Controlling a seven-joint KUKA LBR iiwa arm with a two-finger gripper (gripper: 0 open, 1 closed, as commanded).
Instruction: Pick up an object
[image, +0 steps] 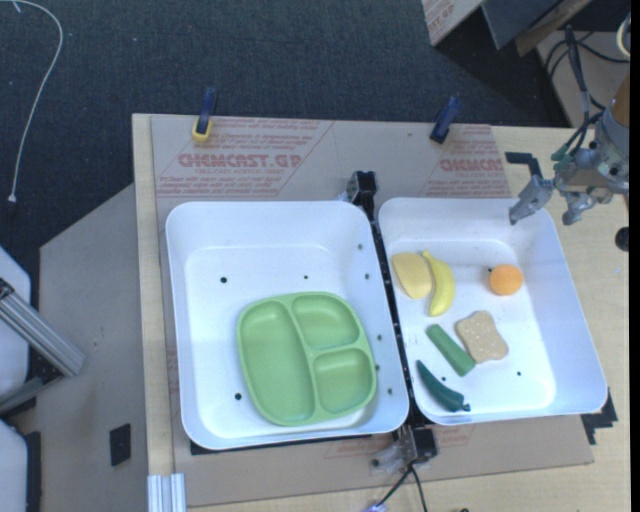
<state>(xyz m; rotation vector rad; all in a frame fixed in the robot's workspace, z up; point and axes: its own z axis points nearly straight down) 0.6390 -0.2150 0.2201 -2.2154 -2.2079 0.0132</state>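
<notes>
The gripper (552, 203) hovers above the far right corner of the right bin (572, 300) — fingers spread, holding nothing. In the bin, the orange (506, 280) lies near that corner — banana (439, 283) left of it.

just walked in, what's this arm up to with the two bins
The gripper sits above the far right corner of the right bin, open and holding nothing. That bin holds a banana, an orange ball, a slice of bread and a few other food pieces. The left bin holds a green divided plate. Nothing is picked up yet.
</notes>
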